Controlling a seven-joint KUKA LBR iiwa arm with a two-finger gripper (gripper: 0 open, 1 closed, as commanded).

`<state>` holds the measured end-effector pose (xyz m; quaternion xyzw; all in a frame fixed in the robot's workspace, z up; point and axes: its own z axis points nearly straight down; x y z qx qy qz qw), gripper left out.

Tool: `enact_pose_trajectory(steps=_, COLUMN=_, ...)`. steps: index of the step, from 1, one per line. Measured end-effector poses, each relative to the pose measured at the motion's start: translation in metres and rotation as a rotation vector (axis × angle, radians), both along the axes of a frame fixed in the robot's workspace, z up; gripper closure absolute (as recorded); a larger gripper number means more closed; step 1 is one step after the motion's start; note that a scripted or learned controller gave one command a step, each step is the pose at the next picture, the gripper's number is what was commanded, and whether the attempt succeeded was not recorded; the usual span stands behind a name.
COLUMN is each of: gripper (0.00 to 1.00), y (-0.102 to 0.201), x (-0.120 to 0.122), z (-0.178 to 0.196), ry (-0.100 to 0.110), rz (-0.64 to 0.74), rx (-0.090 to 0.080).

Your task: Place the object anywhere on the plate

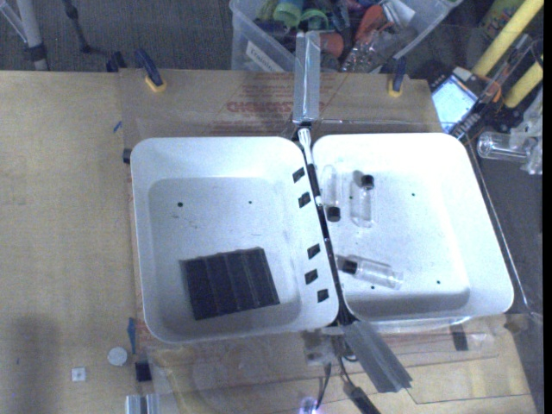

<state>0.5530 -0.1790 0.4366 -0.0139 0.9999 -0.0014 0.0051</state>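
A black, ridged rectangular plate [229, 283] lies flat in the front part of the left white bin [159, 171]. In the right white bin [457, 188] lie three clear vials with black caps. One vial [329, 195] rests against the divider with its cap toward the front. A second vial [363, 200] lies beside it with its cap toward the back. The third vial [374, 272] lies crosswise nearer the front, cap pointing left.
A row of black tabs [311, 250] runs along the edge where the two bins meet. A metal bar [306, 76] stands behind that edge. A clear tote of colourful items [345, 11] sits beyond the bench. Blue clamps [153, 79] hold the back board.
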Motion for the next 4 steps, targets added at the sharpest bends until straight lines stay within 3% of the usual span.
enact_pose_trajectory(steps=1, gripper=1.0, y=0.033, x=0.114, z=-0.07, ry=0.0, rz=0.082, rx=0.001)
enact_pose_trajectory(steps=2, gripper=1.0, y=0.003, x=0.115, z=0.001, ry=-0.001, rz=0.283, rx=-0.002)
enact_pose_trajectory(steps=3, gripper=1.0, y=-0.029, x=0.107, z=0.001, ry=-0.001, rz=0.978, rx=-0.008)
enact_pose_trajectory(steps=4, gripper=1.0, y=0.015, x=0.115, z=0.0, ry=0.002, rz=1.259, rx=-0.007)
